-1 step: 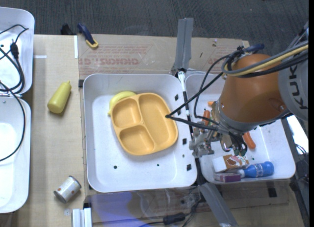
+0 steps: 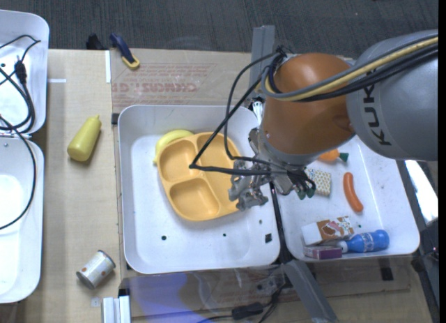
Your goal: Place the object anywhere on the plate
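Note:
A yellow divided plate (image 2: 191,182) lies in the left bin (image 2: 139,245), with a yellow curved piece (image 2: 173,137) at its far rim. My gripper (image 2: 248,190) hangs at the plate's right edge, close to the wall between the two bins. The big orange wrist band (image 2: 306,102) sits above it and hides part of the right bin. I see nothing held in the gripper from this angle. Black cables run from the wrist across the plate.
The right bin (image 2: 390,224) holds a red sausage (image 2: 353,192), a checkered cracker (image 2: 321,181), an orange piece (image 2: 332,155), a small carton (image 2: 327,229), a blue bottle (image 2: 367,241) and a purple item (image 2: 322,252). A mustard bottle (image 2: 84,139) and a can (image 2: 95,268) lie on the bench to the left.

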Motion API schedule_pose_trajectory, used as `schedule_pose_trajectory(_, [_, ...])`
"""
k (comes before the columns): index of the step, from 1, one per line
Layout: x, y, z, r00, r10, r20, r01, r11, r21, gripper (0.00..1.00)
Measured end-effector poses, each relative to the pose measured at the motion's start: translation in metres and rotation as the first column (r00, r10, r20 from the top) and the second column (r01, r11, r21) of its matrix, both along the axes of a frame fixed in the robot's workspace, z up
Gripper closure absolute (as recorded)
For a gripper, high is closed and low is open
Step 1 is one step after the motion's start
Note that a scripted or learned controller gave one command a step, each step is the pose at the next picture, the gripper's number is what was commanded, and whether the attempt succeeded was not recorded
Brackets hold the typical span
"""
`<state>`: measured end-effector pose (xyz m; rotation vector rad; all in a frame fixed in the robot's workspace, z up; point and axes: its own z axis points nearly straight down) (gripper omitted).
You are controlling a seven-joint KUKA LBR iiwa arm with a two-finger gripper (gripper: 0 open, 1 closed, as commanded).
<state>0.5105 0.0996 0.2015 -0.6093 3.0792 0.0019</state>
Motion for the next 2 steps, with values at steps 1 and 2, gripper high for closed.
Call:
schedule_pose_trajectory(1, [0.031, 0.073, 0.031, 0.98, 0.2, 0.002, -0.2, 0.98, 0.0, 1.0])
schedule_pose_trajectory(2, [0.03, 0.062, 0.016, 0.974, 0.228, -0.001, -0.228, 0.974, 0.0, 1.0])
